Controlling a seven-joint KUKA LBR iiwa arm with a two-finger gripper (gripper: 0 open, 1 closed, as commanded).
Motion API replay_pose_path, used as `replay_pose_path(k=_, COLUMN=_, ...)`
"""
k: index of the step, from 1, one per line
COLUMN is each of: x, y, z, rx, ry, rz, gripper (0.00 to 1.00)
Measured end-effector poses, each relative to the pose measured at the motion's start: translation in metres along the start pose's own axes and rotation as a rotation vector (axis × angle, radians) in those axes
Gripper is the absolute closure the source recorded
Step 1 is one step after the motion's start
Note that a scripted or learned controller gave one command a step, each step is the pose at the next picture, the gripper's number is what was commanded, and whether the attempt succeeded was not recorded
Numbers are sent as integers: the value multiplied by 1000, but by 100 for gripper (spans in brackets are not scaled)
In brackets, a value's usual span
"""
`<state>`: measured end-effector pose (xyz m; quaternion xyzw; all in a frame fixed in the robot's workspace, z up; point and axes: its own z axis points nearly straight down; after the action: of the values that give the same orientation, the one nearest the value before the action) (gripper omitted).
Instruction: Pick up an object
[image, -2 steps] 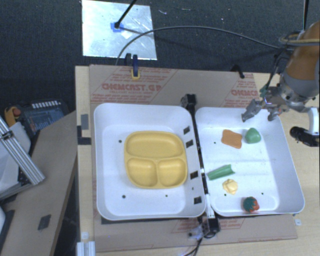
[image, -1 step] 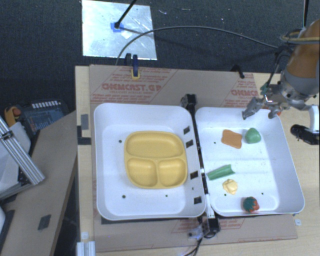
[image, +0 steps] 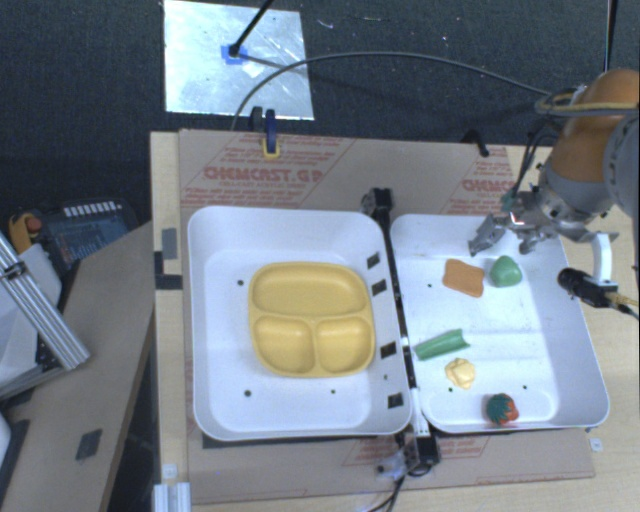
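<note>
End effector (image: 508, 237) sits over the back of the right bin (image: 575, 345), hanging off the grey arm (image: 590, 150) that comes in from the right with its orange band up top. Fingers (image: 484, 238) look spread apart, splayed out to both sides, nothing between them, so it holds no object. Green ball (image: 505, 271) lies just below the end effector, near it but apart. Orange piece (image: 464, 278) is just left of the ball, below and slightly left of the end effector, flat on the bin floor. Green stick (image: 440, 345) lies further down toward the front, tilted, close to the divider between the bins. Yellow lump (image: 460, 373) is just below the stick. Red-green ball (image: 501, 408) is at the front edge of the right bin, farthest from the end effector. Left bin (image: 215, 300) is well to the left of the end effector and has a yellow tray (image: 308, 318) in the middle, three compartments, flat on the floor. Both bins rest on a cardboard sheet (image: 300, 165) on the counter. Foil square (image: 238, 58) lies far back-left, beyond the cardboard.
</note>
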<state>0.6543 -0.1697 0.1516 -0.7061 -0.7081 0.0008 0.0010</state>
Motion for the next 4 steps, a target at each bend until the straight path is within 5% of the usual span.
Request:
replay_pose_path(k=1, x=11, y=1, z=54, rx=-1, ry=0, rz=-3, gripper=0)
replay_pose_path(k=2, x=11, y=2, z=67, rx=-4, ry=-1, rz=-4, gripper=0)
replay_pose_path(k=3, x=11, y=4, z=53, rx=-11, ry=-2, rz=-6, gripper=100)
replay_pose_path(k=4, x=13, y=6, z=9, rx=-9, ry=-2, rz=-3, gripper=100)
